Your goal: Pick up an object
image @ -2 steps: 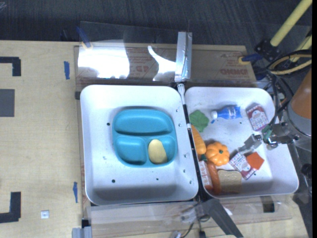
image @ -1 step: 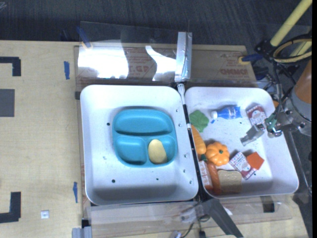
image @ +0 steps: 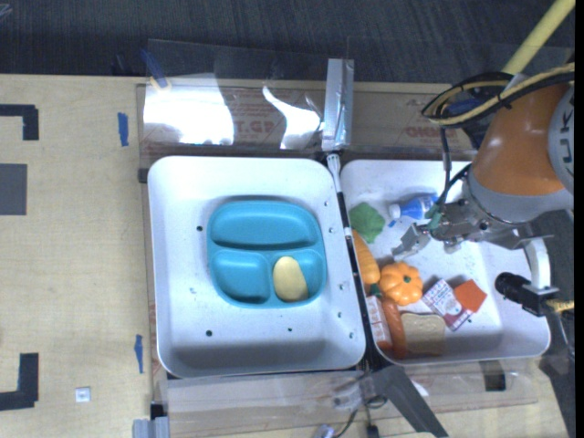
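Even overhead lighting, focus slightly soft; strong glare on the clear panel [image: 228, 112] behind the left bin [image: 173, 272].

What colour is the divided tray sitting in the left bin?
The divided tray is light blue, clearest in the camera view; a pale yellow item lies in one compartment.

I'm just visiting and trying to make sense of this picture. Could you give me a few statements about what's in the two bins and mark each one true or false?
1. A blue divided tray lies in the left bin. True.
2. A yellow egg-shaped object sits in one of the tray's compartments. True.
3. The small orange pumpkin is in the left bin. False: it is in the right bin.
4. The right bin holds a single object. False: it holds several, among them the pumpkin, a green object and a blue-and-white one.
5. The gripper is above the right bin. True.
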`<state>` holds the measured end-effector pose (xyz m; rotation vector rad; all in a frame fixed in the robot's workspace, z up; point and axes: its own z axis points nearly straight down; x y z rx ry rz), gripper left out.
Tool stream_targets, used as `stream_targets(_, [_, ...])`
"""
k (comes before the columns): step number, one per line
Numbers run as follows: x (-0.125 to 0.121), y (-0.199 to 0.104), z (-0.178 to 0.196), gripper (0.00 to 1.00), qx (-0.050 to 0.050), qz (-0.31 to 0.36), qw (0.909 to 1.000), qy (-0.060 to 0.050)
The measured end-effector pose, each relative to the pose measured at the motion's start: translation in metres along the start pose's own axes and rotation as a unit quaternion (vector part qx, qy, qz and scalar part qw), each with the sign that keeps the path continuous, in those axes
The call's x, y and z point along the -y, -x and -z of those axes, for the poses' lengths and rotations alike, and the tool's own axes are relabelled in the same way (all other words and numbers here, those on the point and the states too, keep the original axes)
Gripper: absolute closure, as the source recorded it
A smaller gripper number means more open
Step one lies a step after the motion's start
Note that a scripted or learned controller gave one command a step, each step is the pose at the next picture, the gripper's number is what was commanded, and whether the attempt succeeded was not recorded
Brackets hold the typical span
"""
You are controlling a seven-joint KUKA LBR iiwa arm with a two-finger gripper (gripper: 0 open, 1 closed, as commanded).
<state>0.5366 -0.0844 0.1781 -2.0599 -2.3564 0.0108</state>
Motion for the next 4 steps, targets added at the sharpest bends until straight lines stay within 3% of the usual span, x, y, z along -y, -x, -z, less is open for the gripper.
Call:
stream_targets(1, [0.010, 0.026, -0.070, 0.00, 0.003, 0.057, 0.9983, 0.009])
stream_targets(2, [0.041, 0.062, -0.091, 0.00, 0.004, 0.075, 0.9971, 0.009])
stream_targets(3, [0.039, 0.062, -0.080, 1.00, 0.005, 0.075, 0.9971, 0.012])
stream_targets(4, [-0.010, 0.014, 0.005, 1.00, 0.002, -0.022, 0.9997, 0.008])
